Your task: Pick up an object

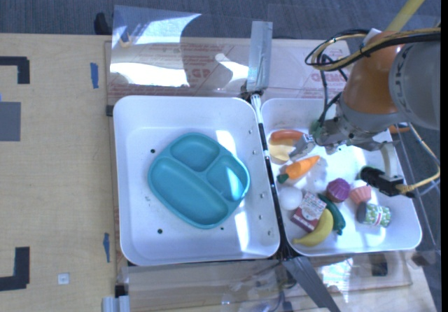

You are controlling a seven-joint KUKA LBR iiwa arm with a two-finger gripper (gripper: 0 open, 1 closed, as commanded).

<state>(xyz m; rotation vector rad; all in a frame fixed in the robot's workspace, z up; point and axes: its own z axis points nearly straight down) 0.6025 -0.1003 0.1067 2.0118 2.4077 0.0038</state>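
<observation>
The arm point(392, 80) reaches in from the right over the right bin point(409, 237), its gripper point(306, 141) low at the bin's upper left, just above the carrot point(302, 168) and beside an orange-and-cream toy point(283, 141). I cannot tell whether the gripper's fingers are apart or together (nothing shows between them). A banana point(316, 229), purple toy point(338, 189), red carton point(306, 210) and green can point(376, 215) lie near. The left bin point(133, 129) holds a blue tray point(198, 179)

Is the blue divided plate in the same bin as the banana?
No, the blue plate lies in the left bin, while the banana lies in the right bin.
</observation>
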